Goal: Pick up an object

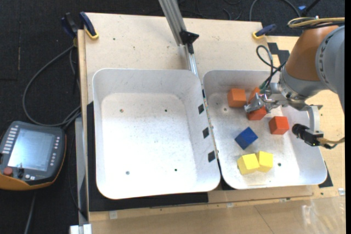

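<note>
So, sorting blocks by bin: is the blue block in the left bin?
No, the blue block lies in the right bin, beside the yellow blocks.

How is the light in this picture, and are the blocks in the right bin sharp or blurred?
Camera view: even, soft light, with faint shadows under the blocks; the white right bin looks bright but not washed out. The blue block and yellow blocks are fairly sharp. Near the tool details are too small and cluttered to read.

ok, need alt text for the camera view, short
A grey and orange robot arm reaches from the right into the right white bin, its pincer low beside an orange block and a reddish block. Red, blue and two yellow blocks lie nearby; the left white bin sits alongside.
</note>
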You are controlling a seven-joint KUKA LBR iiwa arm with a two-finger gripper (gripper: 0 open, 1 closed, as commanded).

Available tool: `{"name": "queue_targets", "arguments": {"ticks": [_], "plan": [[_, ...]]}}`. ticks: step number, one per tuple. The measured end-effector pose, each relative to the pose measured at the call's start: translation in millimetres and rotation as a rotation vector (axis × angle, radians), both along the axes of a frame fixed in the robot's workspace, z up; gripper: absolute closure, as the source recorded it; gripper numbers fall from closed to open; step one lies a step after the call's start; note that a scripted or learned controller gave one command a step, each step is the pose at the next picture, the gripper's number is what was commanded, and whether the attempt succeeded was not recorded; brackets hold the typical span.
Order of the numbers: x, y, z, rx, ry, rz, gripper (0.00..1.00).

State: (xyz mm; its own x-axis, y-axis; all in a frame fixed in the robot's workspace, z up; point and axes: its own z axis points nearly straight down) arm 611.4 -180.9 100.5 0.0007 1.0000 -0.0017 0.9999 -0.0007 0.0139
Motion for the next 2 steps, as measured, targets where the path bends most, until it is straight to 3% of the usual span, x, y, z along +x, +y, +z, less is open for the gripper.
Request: {"name": "queue_targets", "arguments": {"ticks": [1, 2], "plan": [[28.8, 83.2, 67.5, 0.003, 0.004, 0.011, 1.00], [34.4, 161.6, 96.4, 0.005, 0.009, 0.011, 1.00]]}}
